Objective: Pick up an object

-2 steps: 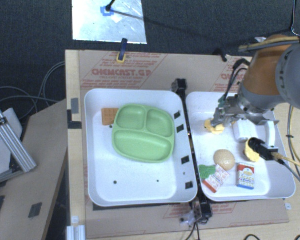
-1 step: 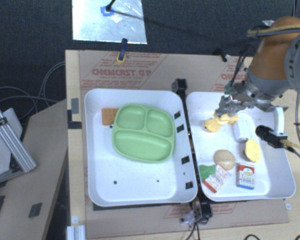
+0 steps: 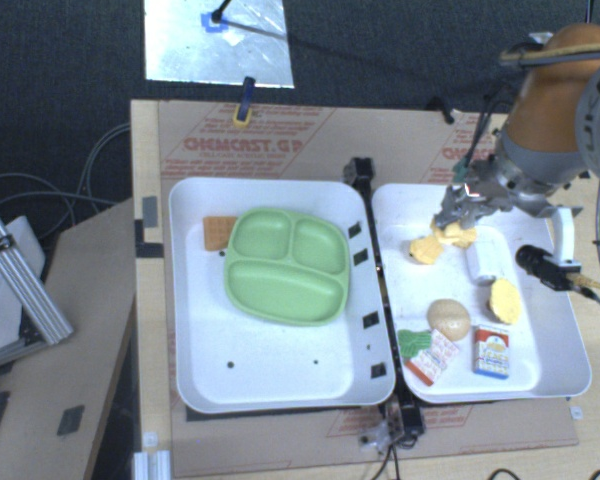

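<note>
Dark cloth hangs behind the bench [image 3: 280, 133], and cardboard lies under two white bins side by side. Left bin [image 3: 195, 298]: a green divided tray [image 3: 285, 265] sits mid-bin, with a tan cracker-like square [image 3: 216, 232] poking out at its far-left edge. Right bin [image 3: 560, 363]: that's my patch.

I'm down low over the far edge of the right bin, my gripper [image 3: 458, 211] right at a small yellow piece [image 3: 457, 235], which looks like my target. Just beside it, toward the bin's middle, lies a second yellow lump [image 3: 426, 250]. My fingertips are too small and dark to read, so whether I'm spread or clamped, I cannot tell, and I won't claim a hold.

Doing this well, as I judge it: settle straight down so the fingers straddle the one piece and don't nudge the neighbour, close gently since it looks soft, then rise slowly and check that something comes up with me.

Elsewhere in my bin: a white cylinder [image 3: 479, 261] mid-bin, a yellow lemon-like piece [image 3: 506, 301] by the right wall, a beige round thing [image 3: 448, 317], a red-and-white carton [image 3: 492, 352] and a small packet with green [image 3: 425, 353] near the front edge.

My pose: the arm comes in from the right, orange band [image 3: 565, 78] high over the far-right corner, wrist [image 3: 525, 173] angled down and leftward into the bin.
</note>
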Motion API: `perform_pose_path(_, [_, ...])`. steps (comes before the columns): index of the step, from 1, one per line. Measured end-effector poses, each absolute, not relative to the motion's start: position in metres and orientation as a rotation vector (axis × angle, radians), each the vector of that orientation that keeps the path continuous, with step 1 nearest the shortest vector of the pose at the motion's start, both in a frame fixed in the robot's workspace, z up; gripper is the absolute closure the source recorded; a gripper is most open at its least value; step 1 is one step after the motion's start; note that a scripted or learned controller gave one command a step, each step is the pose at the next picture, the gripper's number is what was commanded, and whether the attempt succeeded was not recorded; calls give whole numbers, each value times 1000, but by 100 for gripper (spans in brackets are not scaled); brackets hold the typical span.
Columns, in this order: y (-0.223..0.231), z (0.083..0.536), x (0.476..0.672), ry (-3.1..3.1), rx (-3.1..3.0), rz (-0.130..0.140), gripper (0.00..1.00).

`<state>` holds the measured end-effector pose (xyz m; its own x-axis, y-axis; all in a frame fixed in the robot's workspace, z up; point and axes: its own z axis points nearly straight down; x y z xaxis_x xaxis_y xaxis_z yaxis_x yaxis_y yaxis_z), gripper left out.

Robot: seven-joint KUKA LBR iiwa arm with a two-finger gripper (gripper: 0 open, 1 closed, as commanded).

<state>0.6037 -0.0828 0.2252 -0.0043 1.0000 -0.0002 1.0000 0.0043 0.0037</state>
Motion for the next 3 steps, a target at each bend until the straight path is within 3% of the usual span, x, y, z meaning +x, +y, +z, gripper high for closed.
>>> perform_pose_path(1, [-61, 229, 563, 2228, 2216, 0, 100])
perform_pose_path(2, [-69, 221, 531, 2223, 2222, -2, 100])
perform_pose_path(3, [-68, 231, 543, 2225, 2216, 2, 100])
